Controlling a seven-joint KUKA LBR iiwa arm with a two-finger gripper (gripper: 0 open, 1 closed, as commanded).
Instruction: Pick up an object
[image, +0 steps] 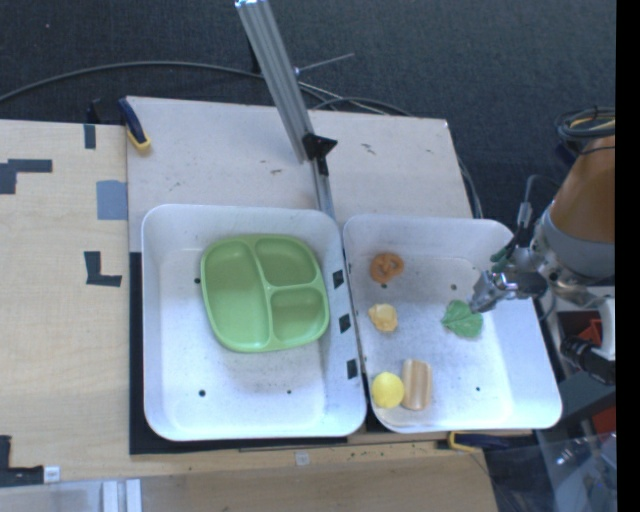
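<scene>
A pale wooden worktop (240, 150) is seen carrying two shallow white bins side by side. In the left white plastic bin (170, 400) a light green plastic tray with three compartments (265, 292) is laid flat. The right white plastic bin (520, 390) holds the smaller things: a tan cylindrical block (416, 384) near its front edge, with a yellow rounded lemon-like piece (387, 389) touching or just beside it on the bin's left side; a pale yellow lumpy piece (383, 318) further back; and a brown-orange rounded piece (387, 266) near the back wall.

The grey arm with its orange band (585, 205) is brought in from the right, and the end effector (489, 293) is placed low over the right part of that bin. A small crumpled green leaf-like object (462, 320) lies just beside it, toward the bin's front and left, touching or nearly touching the tip. Whether the end effector is spread or pressed together cannot be told. The green object is judged the likeliest target, being much nearer than the other pieces; a short shift toward the front-left would be called for. No long axis can be made out on it.
</scene>
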